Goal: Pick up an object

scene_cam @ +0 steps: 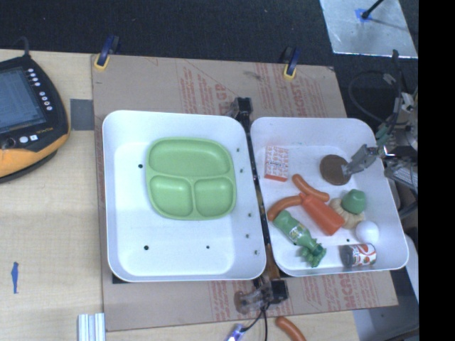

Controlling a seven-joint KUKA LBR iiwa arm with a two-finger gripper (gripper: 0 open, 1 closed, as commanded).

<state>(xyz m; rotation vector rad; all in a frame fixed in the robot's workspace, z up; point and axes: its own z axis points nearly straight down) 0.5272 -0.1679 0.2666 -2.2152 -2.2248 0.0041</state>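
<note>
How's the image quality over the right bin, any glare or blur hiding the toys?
Camera view: lighting is even and soft, the shallow white right bin looks bright but not blown out; the round brown disc and orange carrot-shaped toy read clearly; the end effector near the disc is small and slightly blurred; the white egg-shaped toy nearly blends into the bin.

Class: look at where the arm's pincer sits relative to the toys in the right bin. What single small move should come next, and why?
Probably a short move down and slightly left onto the brown disc. The pincer sits at that disc's right edge with nothing visible between its fingers. The disc lies apart from the crowded carrot and sausages, so it looks the easiest pick.
</note>
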